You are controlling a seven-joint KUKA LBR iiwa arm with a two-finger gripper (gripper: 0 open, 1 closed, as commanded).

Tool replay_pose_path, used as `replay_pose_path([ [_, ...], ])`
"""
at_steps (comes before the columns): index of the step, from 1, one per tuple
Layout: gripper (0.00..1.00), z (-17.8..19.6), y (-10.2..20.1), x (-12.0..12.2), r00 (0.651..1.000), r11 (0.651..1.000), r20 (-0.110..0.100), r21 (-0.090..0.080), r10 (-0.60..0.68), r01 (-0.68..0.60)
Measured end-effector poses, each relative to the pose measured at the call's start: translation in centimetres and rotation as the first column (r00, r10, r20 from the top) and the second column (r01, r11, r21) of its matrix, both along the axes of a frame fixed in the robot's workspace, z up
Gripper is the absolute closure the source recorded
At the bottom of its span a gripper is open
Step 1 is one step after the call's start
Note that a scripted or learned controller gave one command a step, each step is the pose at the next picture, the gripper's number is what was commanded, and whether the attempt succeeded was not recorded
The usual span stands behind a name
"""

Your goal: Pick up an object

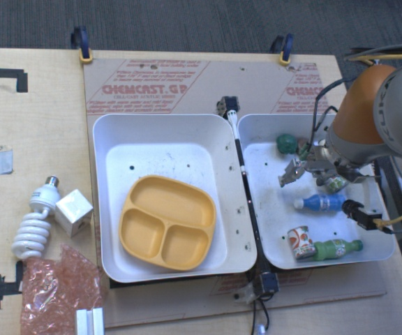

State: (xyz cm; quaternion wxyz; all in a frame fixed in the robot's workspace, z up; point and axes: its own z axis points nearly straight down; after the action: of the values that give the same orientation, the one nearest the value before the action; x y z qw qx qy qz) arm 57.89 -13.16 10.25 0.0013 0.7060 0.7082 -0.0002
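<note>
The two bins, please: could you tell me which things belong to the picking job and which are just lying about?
For the job, in the right bin:
gripper
blue bottle
green bottle
can
green ball

Lying about:
yellow tray in the left bin
light bulb
white cube
pink wrap

Yellow tray [167,221] (3 compartments), blue bottle [321,203], green bottle [337,248], 2 white bins [160,130].

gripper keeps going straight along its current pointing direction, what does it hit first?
The gripper points left and slightly down toward the right bin floor. Nothing lies ahead of its tips, so probably bare bin floor first. The blue bottle sits below that line. Depth is unclear from this angle.
</note>
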Motion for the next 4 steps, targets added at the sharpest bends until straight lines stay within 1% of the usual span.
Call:
replay_pose_path([
  [1,0.00,-1.0,3.3,-4.2,1.000,1.000,-0.002,0.002,-0.004,0.004],
  [2,1.00,0.0,3.2,-4.1,1.000,1.000,0.000,0.001,-0.005,0.005],
  [3,0.00,0.0,3.2,-4.1,1.000,1.000,0.000,0.001,-0.005,0.005],
  [4,0.00,-1.0,3.8,-7.2,1.000,1.000,-0.002,0.002,-0.005,0.005],
])
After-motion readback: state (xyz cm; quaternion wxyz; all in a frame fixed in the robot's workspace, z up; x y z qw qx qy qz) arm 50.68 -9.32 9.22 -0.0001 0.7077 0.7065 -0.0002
